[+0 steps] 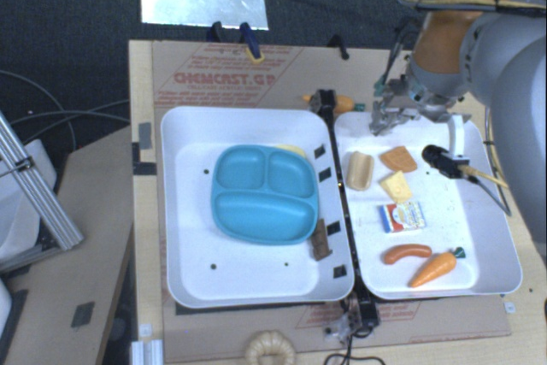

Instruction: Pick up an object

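Here the jaws [386, 117] hang over the right bin's [491, 248] far edge, whether parted or closed I cannot tell, with nothing visibly between them. At their five o'clock lies one orange wedge [398, 158], likely light, stiff plastic; pinch its flat sides. Beyond: one bread roll [359, 170], cheese piece [396, 185], small box [402, 216], sausage [407, 253], carrot [434, 267].
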